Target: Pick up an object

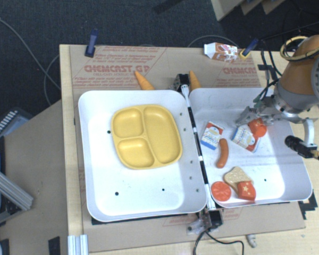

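Reaching in from three o'clock, the grey arm [300, 84] with its orange band brought the tool [255, 116] low over the right bin [287, 163], directly above a small carton with a red cap [249, 134]. Whether the tool was clenched or released could not be told, and nothing was plainly seen between its tips.

The carton lay on its side near the bin's middle, its long axis running roughly from ten o'clock to four o'clock, the red cap toward one o'clock. A second small carton [211, 135], white, blue and red, lay at nine o'clock from it. One smooth orange-brown sausage [222, 153] lay with its long axis from twelve to six o'clock. At the bin's six o'clock edge sat one round red tomato slice [221, 191], one tan bread-shaped piece [235, 176] and one red block [246, 190], all looking like glossy plastic toys.

The left bin [95, 185] held one yellow plate [147, 136] with three compartments and rounded corners. Both shallow white bins sat on a worktop [117, 68] covered in printed brown cardboard.
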Controlling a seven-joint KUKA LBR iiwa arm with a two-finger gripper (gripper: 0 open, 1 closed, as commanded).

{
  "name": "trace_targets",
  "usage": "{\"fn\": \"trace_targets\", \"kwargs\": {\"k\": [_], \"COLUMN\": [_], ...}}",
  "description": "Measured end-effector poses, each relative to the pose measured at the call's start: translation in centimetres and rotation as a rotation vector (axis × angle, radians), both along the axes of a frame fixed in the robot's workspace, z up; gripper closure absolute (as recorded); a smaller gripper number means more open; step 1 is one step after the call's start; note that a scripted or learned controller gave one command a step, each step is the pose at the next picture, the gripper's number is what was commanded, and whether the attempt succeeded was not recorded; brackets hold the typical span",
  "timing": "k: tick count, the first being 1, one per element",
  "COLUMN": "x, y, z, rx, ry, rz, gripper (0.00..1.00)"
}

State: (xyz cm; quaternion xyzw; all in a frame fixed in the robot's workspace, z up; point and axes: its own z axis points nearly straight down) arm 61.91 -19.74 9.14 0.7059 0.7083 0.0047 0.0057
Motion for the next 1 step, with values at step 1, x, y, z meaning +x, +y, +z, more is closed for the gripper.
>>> {"fn": "trace_targets", "kwargs": {"k": [1], "x": [0.08], "y": [-0.33], "z": [1.18], "rx": [-0.010], "ry": [-0.006], "rz": [0.000], "gripper": [1.00]}}
